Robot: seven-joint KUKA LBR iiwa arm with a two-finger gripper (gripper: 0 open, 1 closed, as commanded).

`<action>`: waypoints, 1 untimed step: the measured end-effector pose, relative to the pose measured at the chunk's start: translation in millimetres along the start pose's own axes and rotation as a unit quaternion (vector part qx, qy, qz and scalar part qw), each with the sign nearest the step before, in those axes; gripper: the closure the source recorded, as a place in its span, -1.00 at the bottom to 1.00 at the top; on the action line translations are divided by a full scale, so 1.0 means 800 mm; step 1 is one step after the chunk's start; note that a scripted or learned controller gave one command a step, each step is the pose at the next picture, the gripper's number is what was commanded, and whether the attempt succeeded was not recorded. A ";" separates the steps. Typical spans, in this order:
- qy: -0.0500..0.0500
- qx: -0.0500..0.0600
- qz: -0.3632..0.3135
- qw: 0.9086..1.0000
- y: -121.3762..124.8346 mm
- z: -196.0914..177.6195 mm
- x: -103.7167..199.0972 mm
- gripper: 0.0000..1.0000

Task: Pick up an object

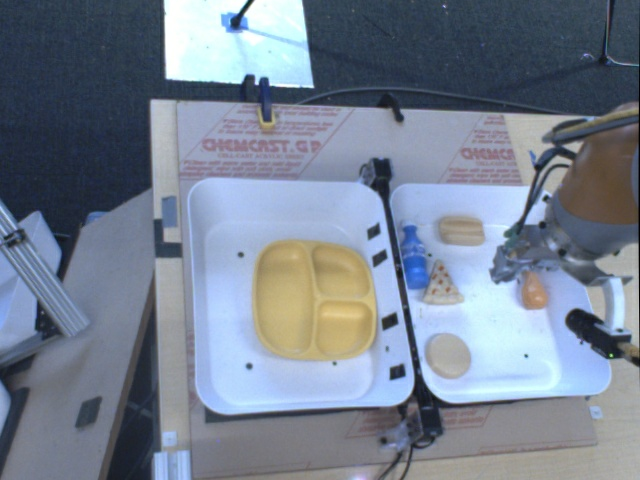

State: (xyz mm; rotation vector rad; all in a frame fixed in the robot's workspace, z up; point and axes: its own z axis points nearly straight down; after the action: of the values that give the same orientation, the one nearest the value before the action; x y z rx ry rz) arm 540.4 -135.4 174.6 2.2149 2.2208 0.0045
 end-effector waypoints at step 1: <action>0.000 0.000 0.000 1.000 0.002 -0.043 -0.001 1.00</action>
State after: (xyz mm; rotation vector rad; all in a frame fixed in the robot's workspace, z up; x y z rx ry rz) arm 541.9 -135.8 209.3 2.2144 2.2224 0.0044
